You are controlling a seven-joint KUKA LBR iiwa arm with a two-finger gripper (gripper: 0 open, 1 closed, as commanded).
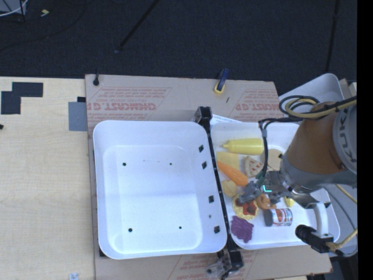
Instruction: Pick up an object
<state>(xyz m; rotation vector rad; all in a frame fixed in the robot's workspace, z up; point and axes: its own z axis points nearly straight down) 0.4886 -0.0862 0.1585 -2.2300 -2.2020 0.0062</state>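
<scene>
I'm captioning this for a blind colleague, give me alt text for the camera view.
A grey-and-orange arm lowers its claw into the right bin, among a banana, carrot, purple toy and can. The left bin sits beside it.

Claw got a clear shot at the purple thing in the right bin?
Probably yes. The purple object lies uncovered near the right bin's front-left corner, just below-left of the claw. The close bin wall may crowd the approach.
</scene>
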